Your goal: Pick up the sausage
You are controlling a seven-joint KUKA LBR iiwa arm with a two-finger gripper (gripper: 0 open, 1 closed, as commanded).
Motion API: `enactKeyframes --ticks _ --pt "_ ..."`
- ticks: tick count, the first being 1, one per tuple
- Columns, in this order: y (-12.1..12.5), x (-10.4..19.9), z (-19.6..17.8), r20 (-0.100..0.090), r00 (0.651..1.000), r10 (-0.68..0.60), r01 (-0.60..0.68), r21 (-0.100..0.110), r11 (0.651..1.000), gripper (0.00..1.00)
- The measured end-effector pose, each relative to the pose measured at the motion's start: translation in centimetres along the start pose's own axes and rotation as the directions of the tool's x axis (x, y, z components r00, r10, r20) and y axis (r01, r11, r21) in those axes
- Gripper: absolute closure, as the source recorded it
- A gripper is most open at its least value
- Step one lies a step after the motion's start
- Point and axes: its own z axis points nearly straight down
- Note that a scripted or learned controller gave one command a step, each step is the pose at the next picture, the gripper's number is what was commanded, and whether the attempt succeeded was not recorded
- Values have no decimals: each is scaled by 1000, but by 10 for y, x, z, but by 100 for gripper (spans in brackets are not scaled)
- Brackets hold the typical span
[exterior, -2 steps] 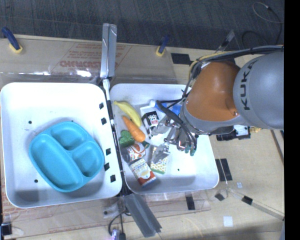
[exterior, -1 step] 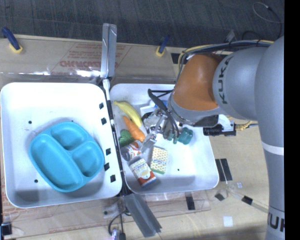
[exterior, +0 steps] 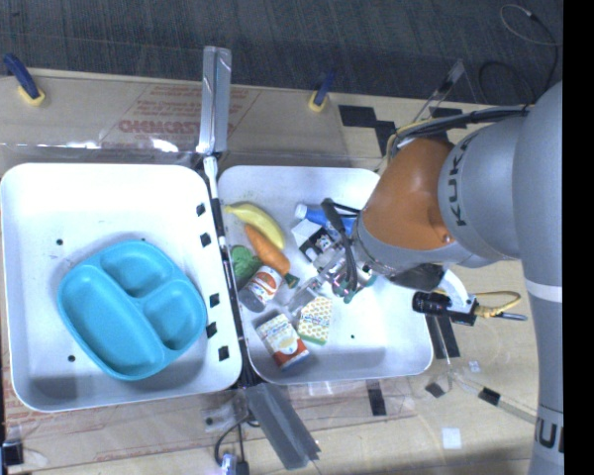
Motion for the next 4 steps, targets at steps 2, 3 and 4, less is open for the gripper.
enactKeyframes --ticks 2,3,4 --pt "-33 -10 -35 -24 982 -187 187 13 982 0" --pt "-54 2 -43 -18 946 324 -324 24 946 0" --pt "-54 -17 -63 -15 946 323 -323 23 946 0"
